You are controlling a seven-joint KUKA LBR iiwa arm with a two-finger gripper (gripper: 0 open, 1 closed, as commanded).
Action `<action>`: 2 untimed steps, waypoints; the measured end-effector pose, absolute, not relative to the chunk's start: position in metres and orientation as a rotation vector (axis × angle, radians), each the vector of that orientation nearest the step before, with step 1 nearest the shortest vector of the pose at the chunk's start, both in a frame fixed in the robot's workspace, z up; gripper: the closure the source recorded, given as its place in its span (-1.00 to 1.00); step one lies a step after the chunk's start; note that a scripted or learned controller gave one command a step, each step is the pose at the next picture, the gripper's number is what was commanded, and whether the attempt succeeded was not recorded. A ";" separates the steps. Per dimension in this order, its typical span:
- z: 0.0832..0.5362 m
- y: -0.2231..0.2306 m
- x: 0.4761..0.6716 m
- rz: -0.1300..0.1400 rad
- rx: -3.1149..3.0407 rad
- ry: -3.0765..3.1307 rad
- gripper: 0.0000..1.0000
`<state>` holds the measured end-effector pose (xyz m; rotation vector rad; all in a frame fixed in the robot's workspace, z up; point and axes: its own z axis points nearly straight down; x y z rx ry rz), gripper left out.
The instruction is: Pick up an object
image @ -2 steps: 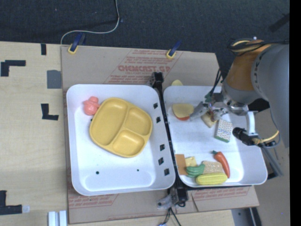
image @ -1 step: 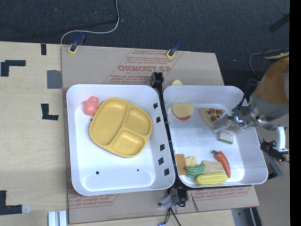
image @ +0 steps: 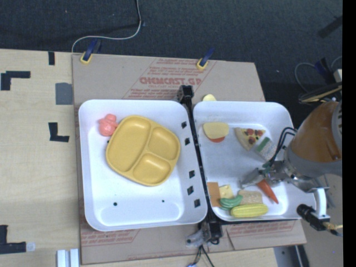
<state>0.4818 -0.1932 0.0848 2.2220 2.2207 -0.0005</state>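
Approach step judged under way: end effector (image: pixel 261 178), grip state not discernible, is poised just beside toy carrot (image: pixel 268 190); descent and closure are needed next.

Two white bins sit side by side. The left bin (image: pixel 94 166) holds a yellow divided plate (image: pixel 143 149) and a pink toy (image: pixel 107 124) at its upper left. In the right bin (image: pixel 245 109), the gripper (image: pixel 260 175) reaches beside a carrot (image: pixel 267 190), above a corn cob (image: pixel 248 210).
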 end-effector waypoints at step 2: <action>0.172 -0.141 0.485 0.005 2.215 2.226 1.00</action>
